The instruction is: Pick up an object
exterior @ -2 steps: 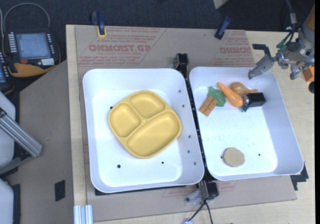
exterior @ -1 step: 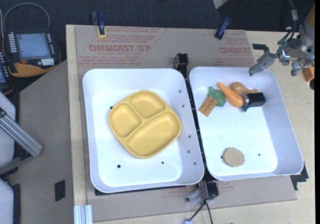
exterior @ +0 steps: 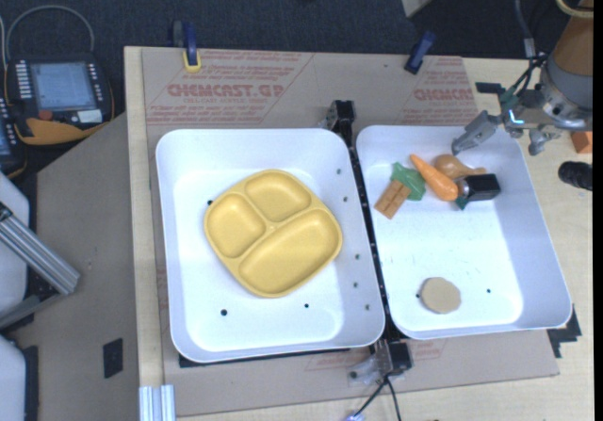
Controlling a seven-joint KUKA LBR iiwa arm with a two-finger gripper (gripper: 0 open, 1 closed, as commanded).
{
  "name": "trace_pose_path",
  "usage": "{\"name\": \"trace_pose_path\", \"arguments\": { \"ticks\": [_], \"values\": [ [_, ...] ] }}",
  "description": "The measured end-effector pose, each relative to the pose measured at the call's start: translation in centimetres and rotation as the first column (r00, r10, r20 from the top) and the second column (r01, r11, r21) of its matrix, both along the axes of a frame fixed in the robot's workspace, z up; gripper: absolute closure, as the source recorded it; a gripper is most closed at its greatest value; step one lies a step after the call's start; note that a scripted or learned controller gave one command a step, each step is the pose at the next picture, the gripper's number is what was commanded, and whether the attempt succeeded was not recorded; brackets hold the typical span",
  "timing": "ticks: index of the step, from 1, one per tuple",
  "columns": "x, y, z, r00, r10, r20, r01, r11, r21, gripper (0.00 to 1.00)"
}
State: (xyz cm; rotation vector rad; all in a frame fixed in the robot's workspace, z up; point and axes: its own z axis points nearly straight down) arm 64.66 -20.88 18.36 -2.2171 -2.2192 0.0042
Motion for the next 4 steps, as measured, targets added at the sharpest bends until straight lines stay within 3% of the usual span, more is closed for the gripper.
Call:
{"name": "trace_pose_path", "arguments": {
  "ticks": [1, 2, 3, 4],
  "values": [
    [-0.2, 0.3, -4.3, 1.0, 0.0, 0.0, 0.0, 1.0, 0.0, 0.0],
    [0.1, 0.9, -9.2, 1.0, 0.004, 0.004, -0.004, 1.0, 0.011, 0.0],
    [0.0, 0.7, -8.1, 1.0, 0.005, 0.006, -0.005, 1.0, 0.001, 1.0],
    [0.7, 1.5, -2.6, 1.0, 0.001, 0.013, -0.001, 1.0, -0.004, 1.0]
  ]
}}
